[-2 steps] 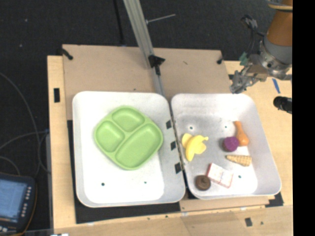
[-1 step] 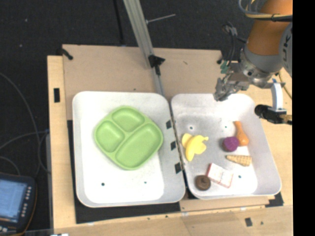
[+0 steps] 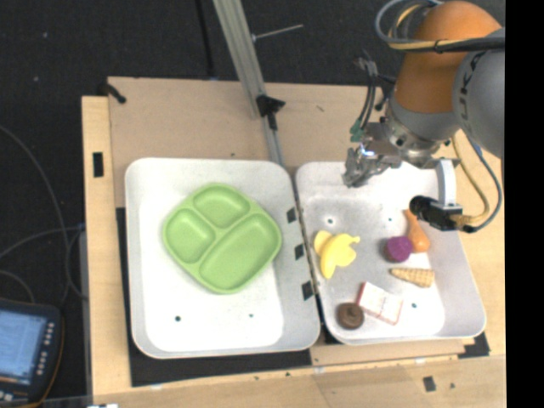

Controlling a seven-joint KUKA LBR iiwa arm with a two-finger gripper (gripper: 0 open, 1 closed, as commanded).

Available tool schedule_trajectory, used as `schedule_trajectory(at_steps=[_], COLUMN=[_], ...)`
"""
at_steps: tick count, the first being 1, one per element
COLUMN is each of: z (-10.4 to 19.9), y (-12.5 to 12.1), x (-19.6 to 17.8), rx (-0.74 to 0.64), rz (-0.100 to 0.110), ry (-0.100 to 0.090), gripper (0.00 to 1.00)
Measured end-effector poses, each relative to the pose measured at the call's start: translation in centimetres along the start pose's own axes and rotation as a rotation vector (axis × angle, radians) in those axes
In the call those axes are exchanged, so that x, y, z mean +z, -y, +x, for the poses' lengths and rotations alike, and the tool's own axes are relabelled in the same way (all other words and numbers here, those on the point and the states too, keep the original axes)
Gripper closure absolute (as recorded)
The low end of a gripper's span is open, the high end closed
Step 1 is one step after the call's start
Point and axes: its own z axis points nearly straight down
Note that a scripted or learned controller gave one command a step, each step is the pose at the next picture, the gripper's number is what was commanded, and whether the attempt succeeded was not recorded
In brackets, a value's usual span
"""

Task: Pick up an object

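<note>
My gripper (image 3: pixel 360 172) hangs over the far edge of the right bin (image 3: pixel 463 313), with nothing visible between its fingers. In that bin lie a yellow banana toy (image 3: pixel 335 252), a purple round toy (image 3: pixel 398 248), an orange carrot-like piece (image 3: pixel 417 233), a tan cone (image 3: pixel 412 275), a small white and red box (image 3: pixel 379 303) and a brown doughnut-like piece (image 3: pixel 349 315). All of them lie nearer the front than the gripper, apart from it.
The left bin (image 3: pixel 153 313) holds a green divided plate (image 3: pixel 223 237). A slanted metal pole (image 3: pixel 242 49) crosses behind the bins. A black part of the arm (image 3: pixel 429 210) sits over the right bin near the carrot.
</note>
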Motion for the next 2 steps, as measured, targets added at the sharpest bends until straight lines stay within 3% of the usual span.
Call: schedule_trajectory(at_steps=[2], z=[10.9], y=[3.6], x=[1.5], rx=[-0.002], rz=[0.000], ry=[-0.001], gripper=[1.00])
